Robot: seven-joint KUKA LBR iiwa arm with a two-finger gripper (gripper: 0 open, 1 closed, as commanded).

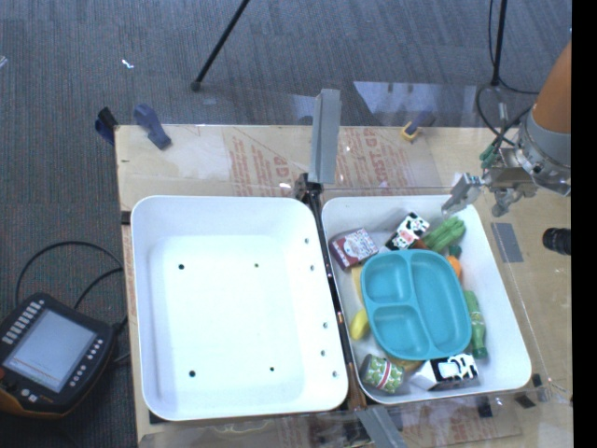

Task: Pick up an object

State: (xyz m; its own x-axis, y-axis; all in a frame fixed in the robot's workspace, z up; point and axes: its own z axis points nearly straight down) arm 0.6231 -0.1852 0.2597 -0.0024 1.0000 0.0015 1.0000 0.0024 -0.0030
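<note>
Camera view: your gripper [487,192] hangs over the right bin's [519,343] far right corner, fingers apart, holding nothing. A blue divided plate [415,304] covers most toys; a green toy [446,233] lies nearest, beside a cow-print carton [408,231].

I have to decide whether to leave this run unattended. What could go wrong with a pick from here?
The big teal divided plate lies over most of the right white bin, so the small items poke out only at its edges, giving little to grip. The green pieces and black-and-white cow-print block sit tight against the rim under the gripper; the fingers may strike the wall.
</note>
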